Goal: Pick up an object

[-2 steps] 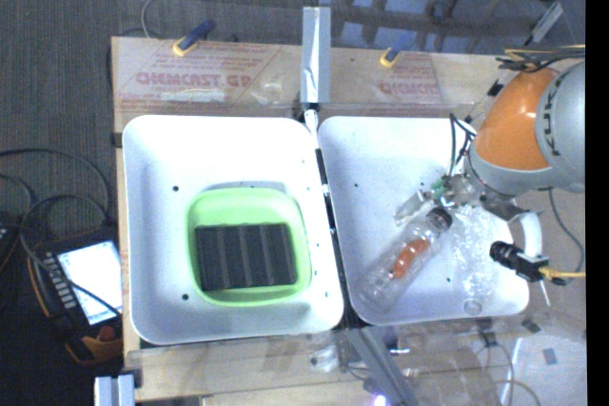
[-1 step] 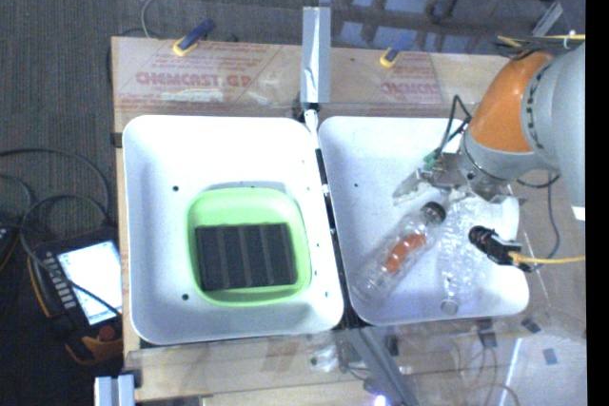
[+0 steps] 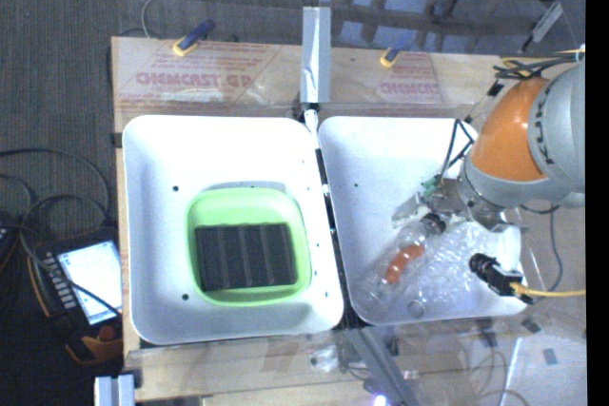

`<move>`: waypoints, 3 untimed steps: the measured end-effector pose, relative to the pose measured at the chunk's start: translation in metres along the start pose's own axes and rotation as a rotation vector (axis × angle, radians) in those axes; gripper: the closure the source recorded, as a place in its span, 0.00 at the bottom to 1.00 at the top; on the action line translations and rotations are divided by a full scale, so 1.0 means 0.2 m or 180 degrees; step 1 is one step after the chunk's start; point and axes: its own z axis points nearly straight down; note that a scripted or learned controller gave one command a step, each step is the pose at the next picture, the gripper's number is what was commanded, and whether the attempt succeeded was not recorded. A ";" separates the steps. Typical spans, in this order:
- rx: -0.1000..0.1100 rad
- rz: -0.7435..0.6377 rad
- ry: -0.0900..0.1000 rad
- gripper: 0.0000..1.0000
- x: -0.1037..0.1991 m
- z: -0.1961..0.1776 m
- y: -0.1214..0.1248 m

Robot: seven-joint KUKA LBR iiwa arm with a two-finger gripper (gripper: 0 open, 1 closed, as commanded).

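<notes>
We see the clear bottle (image 3: 407,263) lying slantwise in the right bin (image 3: 366,166), just left and nearward of the gripper (image 3: 440,204); jaws' state unclear.

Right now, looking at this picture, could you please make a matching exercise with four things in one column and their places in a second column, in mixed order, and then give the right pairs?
Things:
1. green plastic tray with a dark ribbed bottom
2. clear plastic bottle with an orange band
3. grey arm with an orange band
4. two blue and yellow clamps

Places:
A. at the far edge of the bench
B. lying in the right white bin
C. over the right bin, coming from the right
D. in the left white bin

Pairs: 1-D, 2-B, 3-C, 4-A
</notes>
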 end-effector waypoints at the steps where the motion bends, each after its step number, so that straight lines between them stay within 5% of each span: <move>1: -0.0022 -0.0006 0.0002 1.00 0.00 -0.06 0.01; 2: 0.0058 -0.0031 0.0015 1.00 0.09 -0.29 -0.14; 3: 0.0045 -0.1072 0.0019 1.00 0.26 -0.86 -0.06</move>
